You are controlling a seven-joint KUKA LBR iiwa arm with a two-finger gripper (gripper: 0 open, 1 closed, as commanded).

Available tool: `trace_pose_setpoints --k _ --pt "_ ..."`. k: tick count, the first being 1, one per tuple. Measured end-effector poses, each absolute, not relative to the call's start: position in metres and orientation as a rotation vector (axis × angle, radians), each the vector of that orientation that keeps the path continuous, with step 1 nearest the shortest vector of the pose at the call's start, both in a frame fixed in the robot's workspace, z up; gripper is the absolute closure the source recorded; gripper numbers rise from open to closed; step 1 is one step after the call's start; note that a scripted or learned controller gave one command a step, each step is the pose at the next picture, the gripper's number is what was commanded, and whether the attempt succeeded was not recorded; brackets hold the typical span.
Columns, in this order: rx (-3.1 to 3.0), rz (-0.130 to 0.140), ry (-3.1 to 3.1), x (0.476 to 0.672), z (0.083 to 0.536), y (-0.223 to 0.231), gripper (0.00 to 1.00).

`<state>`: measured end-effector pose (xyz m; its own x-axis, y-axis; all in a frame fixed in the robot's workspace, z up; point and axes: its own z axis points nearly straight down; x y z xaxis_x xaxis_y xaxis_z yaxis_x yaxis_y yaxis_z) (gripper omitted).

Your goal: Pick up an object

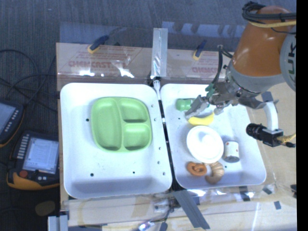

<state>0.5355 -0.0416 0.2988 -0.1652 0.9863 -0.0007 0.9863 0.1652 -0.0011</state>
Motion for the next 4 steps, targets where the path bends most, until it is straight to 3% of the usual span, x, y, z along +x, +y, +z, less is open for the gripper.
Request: trace_pose_setpoints --k 1,2,3,4 --pt "-2.028 0.002 -2.401 0.522 0.294 -0.105 0.0" --pt "-2.139 0.004 -2.296 0.526 0.189 -0.091 0.0" --pt "-2.074 -0.001 -2.362 0.507 0.125 -0.101 0.0" --pt "-2.101 -0.033 -2.377 0.496 0.097 -0.11 0.0"
